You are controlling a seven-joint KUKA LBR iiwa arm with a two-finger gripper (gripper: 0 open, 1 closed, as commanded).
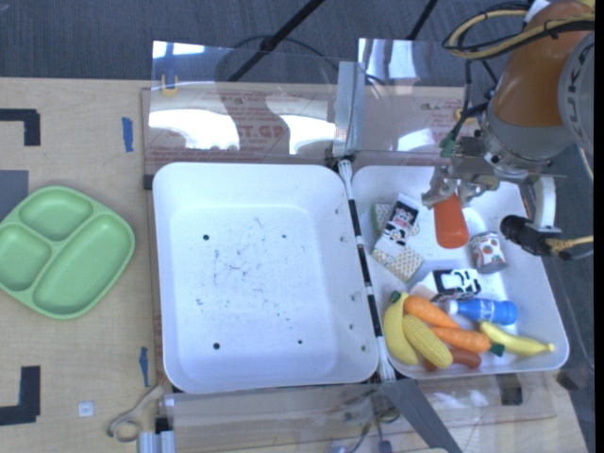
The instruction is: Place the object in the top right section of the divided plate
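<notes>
The green divided plate (62,250) lies on the bench at the far left, with two small sections at its top and one long section below. My gripper (459,189) hangs over the back of the right bin (557,333). An orange-red oblong toy (451,223) sticks out below the fingers, tilted nearly upright, its top end between them. The gripper looks shut on it.
The right bin also holds a small white and black carton (404,217), a patterned cracker (397,259), a can (486,250), a blue bottle (482,310), a carrot (434,312), corn (425,340) and a banana (515,340). The left bin (250,173) lies between the gripper and the plate.
</notes>
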